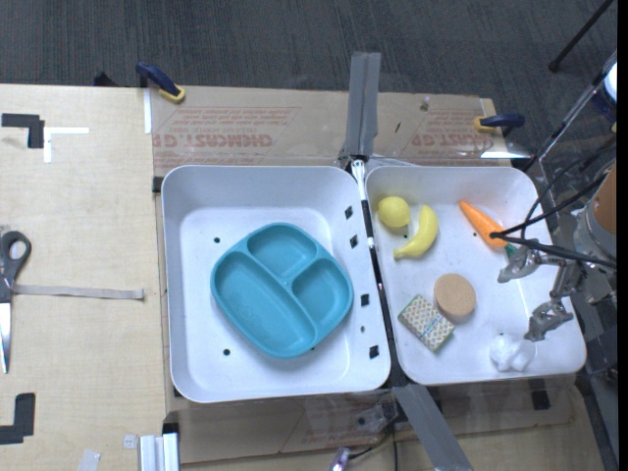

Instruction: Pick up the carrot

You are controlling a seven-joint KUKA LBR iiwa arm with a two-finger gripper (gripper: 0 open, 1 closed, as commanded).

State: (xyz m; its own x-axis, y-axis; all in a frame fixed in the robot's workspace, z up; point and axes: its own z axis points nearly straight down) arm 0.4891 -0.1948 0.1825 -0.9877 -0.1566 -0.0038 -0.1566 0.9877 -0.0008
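Lying in the right bin [549,366], near its far right corner, the carrot [481,223] is being seen with its thick end pointing toward the bin's back wall. The claw [538,292] is being held over the same bin's right edge, on the near side of the carrot and a little to its right, apart from it, with nothing pinched between the two metal fingers [513,266], which are being kept spread. Left of the carrot, a lemon [392,211] and a banana [419,235] are touching each other. Nearer the bin's front, a tan round disc [454,296] and a patterned sponge [426,322] are being seen side by side, with a crumpled white piece [508,353] resting below the claw. A blue divided plate [283,289] is sitting in the left bin [182,292] on the table [78,263].
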